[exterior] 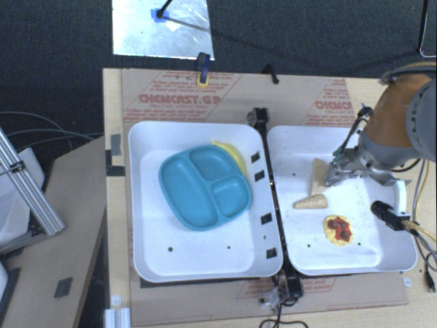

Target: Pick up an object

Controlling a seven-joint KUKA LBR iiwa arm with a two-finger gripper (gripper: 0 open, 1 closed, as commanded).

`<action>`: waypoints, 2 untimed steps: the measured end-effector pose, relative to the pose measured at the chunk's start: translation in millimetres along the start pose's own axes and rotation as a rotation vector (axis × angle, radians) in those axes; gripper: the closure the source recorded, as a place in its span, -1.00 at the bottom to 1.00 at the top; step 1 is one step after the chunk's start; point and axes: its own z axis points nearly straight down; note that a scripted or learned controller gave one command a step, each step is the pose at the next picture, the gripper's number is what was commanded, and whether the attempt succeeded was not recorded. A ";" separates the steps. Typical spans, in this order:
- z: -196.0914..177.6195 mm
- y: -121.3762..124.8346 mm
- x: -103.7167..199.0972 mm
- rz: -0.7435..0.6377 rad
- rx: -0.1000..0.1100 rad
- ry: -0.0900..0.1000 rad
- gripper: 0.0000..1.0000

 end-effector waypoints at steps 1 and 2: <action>-91.7 -33.8 89.5 -0.008 0.002 0.003 1.00; -88.3 -70.5 173.7 -0.008 0.005 0.003 1.00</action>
